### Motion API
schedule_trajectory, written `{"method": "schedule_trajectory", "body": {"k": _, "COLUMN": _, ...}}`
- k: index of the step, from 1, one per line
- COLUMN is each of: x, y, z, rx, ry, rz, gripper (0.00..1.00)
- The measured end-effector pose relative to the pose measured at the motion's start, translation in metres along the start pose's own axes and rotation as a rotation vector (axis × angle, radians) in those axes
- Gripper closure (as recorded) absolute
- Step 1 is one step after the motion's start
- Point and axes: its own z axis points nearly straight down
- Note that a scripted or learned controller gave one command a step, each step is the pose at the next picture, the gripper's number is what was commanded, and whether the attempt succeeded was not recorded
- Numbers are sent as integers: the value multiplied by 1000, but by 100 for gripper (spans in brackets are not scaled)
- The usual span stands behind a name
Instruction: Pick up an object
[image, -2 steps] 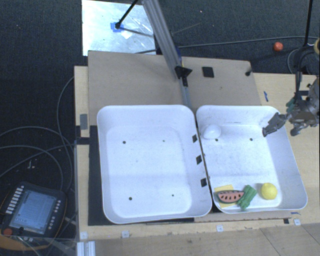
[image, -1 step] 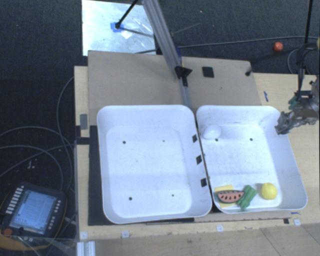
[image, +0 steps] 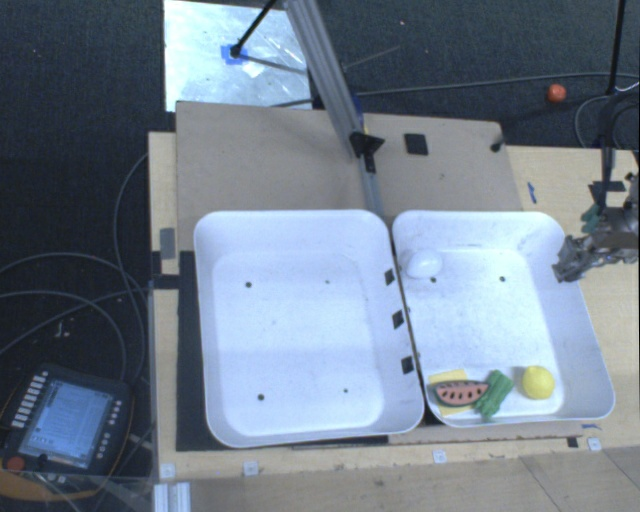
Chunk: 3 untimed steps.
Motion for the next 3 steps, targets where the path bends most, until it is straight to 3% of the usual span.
{"method": "schedule_trajectory", "body": {"k": 1, "x": 35, "y": -17, "z": 115, "rx": 10, "ry": 1, "rz": 0, "gripper": 100}}
{"method": "schedule_trajectory", "body": {"k": 2, "x": 109, "y": 26, "z": 134, "rx": 4, "ry": 2, "rz": -5, "gripper": 100}}
{"method": "schedule_trajectory", "body": {"k": 3, "x": 176, "y": -15, "z": 115, "rx": 2, "ry": 2, "rz": -5, "gripper": 100}}
